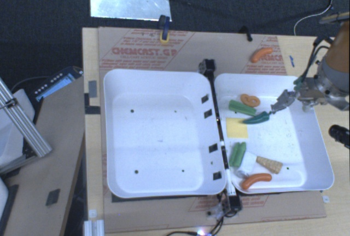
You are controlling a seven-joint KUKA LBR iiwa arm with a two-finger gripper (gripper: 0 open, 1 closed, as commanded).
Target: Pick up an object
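Here, teal pepper [257, 118] touching tool [277, 104] tip, right bin [314, 147].

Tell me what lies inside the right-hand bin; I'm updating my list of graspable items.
Right-hand bin: orange pretzel, green stick, teal pepper at the gripper, yellow square, green pod, white block, cone, orange sausage. The floor beneath them is covered.

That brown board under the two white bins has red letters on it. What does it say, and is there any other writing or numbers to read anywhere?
"CHEMCAST GP": large red letters on the brown board, above the left bin; my best reading, slightly blurred.
Smaller red lines around that name: too small to read.
Red print on the board above the right bin, near the loose orange sausage: too blurred to read.
Red print along the board's front edge: unreadable.
Grey device with a blue screen at left: nothing legible.
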